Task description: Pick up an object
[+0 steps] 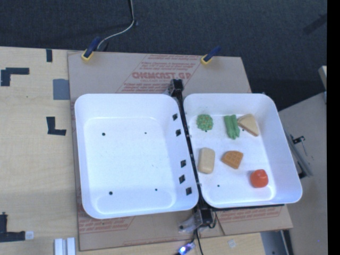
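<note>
Red round piece [259, 178] is listed nearest the camera, in the right bin [284, 158] with 5 others: beige block [206, 160], orange wedge [232, 159], green floret [205, 122], green pod [231, 126], tan wedge [248, 125]. Gripper state cannot be told; its bearing from these pieces is undetermined.

You have two bins side by side; the right bin [276, 116] holds everything. At its back, left to right: a broccoli floret [205, 122], a bean pod [231, 126], a wedge [248, 124]. In front: a bread roll [206, 160], a cracker [232, 159], a tomato [259, 178]. The left bin [85, 110] sits beside it.
</note>
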Tool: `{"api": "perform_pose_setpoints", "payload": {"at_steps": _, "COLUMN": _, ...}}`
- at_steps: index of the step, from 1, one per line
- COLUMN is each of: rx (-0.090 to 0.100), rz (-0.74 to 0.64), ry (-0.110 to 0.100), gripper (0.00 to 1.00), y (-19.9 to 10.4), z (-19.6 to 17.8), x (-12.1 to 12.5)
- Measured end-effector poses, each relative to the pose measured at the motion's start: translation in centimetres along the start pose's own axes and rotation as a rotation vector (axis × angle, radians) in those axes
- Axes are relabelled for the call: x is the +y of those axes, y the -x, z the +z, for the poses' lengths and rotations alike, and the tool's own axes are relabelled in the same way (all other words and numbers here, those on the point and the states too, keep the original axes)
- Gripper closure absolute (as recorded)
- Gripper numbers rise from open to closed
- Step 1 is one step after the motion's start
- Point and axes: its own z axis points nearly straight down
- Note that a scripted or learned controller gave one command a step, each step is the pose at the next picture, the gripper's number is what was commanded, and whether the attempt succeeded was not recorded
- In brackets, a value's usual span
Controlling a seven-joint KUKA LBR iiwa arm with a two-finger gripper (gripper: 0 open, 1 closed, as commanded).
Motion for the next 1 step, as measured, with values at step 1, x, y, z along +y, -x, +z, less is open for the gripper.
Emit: {"api": "perform_pose_setpoints", "payload": {"at_steps": 1, "rx": 0.000, "rz": -0.001, "ry": 0.000, "gripper": 0.00, "y": -0.02, "z": -2.07, "x": 0.00}}
